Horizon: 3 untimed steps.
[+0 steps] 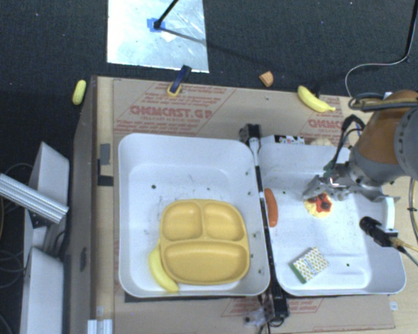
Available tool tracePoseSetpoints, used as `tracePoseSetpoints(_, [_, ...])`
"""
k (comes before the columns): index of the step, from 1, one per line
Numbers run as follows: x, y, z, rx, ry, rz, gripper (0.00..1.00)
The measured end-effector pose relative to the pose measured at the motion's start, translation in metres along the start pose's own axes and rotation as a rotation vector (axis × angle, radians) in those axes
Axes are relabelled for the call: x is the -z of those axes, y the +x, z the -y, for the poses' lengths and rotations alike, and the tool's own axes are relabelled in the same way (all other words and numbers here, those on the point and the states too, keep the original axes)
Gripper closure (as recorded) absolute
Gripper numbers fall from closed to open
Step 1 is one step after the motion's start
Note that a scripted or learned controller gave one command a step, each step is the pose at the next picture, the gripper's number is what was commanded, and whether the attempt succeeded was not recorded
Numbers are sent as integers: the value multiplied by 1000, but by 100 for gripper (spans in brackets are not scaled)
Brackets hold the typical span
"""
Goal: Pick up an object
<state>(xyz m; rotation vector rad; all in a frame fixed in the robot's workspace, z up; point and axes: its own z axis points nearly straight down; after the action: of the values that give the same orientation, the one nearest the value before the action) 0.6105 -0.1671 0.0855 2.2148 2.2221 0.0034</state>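
The jaws (323,188) are low in the right bin (343,272), directly above a small red and yellow toy (321,204); whether they are open or closed cannot be told. Left of the jaws a carrot (271,207) lies along the bin's left wall. Below them sits a green patterned block (309,264). Far left, the left bin (147,160) holds a yellow tray (204,240) and a banana (160,271).
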Motion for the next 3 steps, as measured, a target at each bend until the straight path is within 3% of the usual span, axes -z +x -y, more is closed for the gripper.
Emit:
tracePoseSetpoints(1, [0,-39,29,-2,1,1,0])
tracePoseSetpoints(2, [11,-39,27,-1,-2,0,100])
tracePoseSetpoints(3, [75,2,-60,3,-2,-1,100])
